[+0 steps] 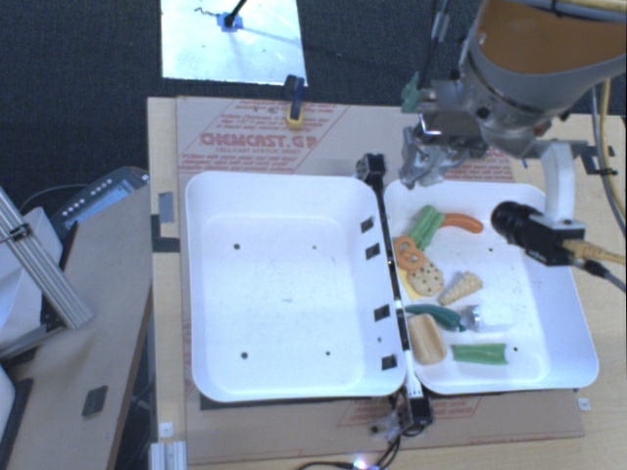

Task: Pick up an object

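Table carries two bins; gripper at right bin's 11 o'clock, finger state unclear, holding nothing visible — clustered toys risk a glancing miss.

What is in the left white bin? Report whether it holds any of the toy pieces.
It holds none: the left white bin shows bare floor, while the orange carrot-like piece and the other pieces lie in the right white bin.
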Tool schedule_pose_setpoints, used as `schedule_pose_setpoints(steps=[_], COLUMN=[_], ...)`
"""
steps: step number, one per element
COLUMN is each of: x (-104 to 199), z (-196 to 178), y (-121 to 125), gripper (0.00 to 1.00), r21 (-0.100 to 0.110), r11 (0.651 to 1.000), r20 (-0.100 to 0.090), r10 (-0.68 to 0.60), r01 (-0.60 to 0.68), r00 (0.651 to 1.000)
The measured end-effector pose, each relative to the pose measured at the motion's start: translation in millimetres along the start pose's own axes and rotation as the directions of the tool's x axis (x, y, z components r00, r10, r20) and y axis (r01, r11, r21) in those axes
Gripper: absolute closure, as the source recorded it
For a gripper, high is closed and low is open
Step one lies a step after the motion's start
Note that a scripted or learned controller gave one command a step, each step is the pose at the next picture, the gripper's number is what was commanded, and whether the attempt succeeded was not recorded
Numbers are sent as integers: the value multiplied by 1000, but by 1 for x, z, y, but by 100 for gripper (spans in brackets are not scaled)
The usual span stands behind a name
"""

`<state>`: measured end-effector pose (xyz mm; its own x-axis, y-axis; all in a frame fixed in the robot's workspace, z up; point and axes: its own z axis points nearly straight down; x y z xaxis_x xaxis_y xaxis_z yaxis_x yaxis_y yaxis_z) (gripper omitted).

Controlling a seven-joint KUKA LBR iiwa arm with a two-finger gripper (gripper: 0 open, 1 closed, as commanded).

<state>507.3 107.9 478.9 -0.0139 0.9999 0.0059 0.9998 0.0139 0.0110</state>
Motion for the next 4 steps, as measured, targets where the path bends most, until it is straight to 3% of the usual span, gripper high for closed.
schedule_pose_setpoints(steps=[1, 2, 3, 4], x=[76, 129, 125, 124], z=[-60, 54, -15, -57], y=[-21, -12, 73, 142], gripper=[100, 100, 100, 100], r21=[3, 20, -1, 1], r11=[1000, 1000, 1000, 1000], r20=[0, 9, 3, 4], r10=[0, 5, 15, 14], r01=[0, -5, -15, -14], r00=[1000, 1000, 1000, 1000])
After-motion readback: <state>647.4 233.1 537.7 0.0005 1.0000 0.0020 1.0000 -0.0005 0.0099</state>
